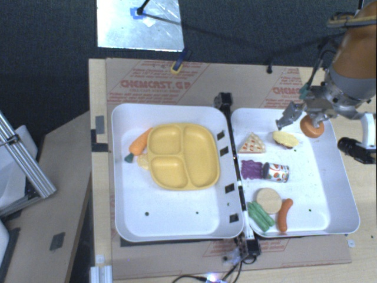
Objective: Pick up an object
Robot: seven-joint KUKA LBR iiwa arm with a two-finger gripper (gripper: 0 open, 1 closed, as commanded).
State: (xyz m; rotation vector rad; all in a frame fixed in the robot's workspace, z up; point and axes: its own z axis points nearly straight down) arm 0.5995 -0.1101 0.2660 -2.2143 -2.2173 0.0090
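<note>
Camera view: "CHEMCAST GP" cardboard [154, 82] (red print)

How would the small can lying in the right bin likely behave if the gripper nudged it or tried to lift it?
The can lies on its side, so a nudge across its axis would probably roll it. Its round, smooth-looking wall may slip between fingers. It sits against the purple item, which might block rolling that way.
</note>
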